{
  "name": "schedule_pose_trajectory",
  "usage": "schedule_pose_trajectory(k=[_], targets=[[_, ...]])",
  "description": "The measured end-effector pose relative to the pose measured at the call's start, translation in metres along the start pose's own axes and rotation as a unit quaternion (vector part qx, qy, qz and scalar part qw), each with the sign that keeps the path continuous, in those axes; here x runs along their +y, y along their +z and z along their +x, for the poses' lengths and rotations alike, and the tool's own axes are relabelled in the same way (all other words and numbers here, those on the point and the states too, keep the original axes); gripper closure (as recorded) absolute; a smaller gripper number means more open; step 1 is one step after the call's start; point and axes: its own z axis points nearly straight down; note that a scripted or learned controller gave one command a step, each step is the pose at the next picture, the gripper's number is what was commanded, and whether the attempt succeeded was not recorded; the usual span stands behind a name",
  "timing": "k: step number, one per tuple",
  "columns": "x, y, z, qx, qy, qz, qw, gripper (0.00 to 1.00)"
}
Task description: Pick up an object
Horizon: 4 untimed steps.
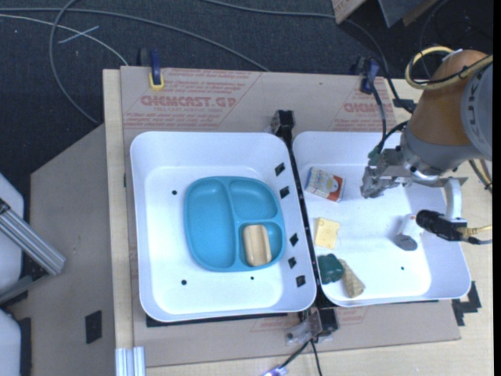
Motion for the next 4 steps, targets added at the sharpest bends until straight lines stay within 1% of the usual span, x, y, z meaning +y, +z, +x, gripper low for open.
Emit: schedule_pose_trajectory(k=[2, 3, 4], targets=[[0.000, -0.129, 0.001, -0.001, -0.001, -0.002, 1.0000, 1.00], [0.010, -0.116, 0.051, 0.001, -0.002, 0.003, 1.0000, 1.00], [0.018, -0.119, 0.105, 0.001, -0.003, 0.001, 1.0000, 1.00]])
